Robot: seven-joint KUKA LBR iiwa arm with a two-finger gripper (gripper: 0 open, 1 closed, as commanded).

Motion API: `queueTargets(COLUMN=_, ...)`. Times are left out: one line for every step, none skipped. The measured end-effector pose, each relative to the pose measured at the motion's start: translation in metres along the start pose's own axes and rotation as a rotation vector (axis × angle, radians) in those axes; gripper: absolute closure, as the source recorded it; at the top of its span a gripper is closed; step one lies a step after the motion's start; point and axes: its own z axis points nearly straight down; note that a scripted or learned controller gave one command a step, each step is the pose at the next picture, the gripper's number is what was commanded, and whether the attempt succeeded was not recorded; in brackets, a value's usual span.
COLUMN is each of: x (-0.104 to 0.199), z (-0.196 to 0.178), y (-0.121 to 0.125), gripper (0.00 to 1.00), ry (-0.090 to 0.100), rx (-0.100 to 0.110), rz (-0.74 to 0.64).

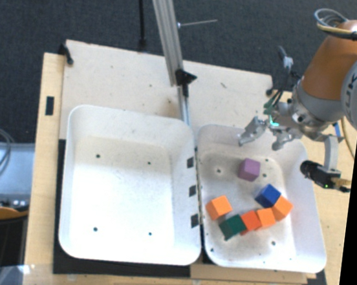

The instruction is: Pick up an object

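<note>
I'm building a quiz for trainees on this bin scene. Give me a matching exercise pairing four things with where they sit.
Things:
1. purple cube
2. green cube
3. blue cube
4. gripper

Places:
A. above the far edge of the right bin
B. nearest the camera among the cubes
C. alone, farthest from the camera among the cubes
D. touching an orange cube on its right

Pairs: 1-C, 2-B, 3-D, 4-A

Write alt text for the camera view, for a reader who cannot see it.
The open gripper hangs above the far end of the right bin, holding nothing. Below it lie a purple cube, a blue cube, three orange cubes and a green cube. The left bin sits alongside.
</note>
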Motion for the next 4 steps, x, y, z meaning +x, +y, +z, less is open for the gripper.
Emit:
queueTargets(x=0.0, z=-0.003, y=0.001, gripper=0.0, ry=-0.001, rx=-0.004, rz=-0.001)
queueTargets(x=-0.001, z=0.04, y=-0.003, gripper=0.0, ry=-0.004, rx=0.0, rz=0.003)
queueTargets(x=-0.005, z=0.089, y=-0.013, gripper=0.0, ry=-0.003, rx=0.001, rz=0.004)
queueTargets(x=-0.008, z=0.117, y=-0.008, gripper=0.0, ry=-0.008, rx=-0.021, rz=0.007)
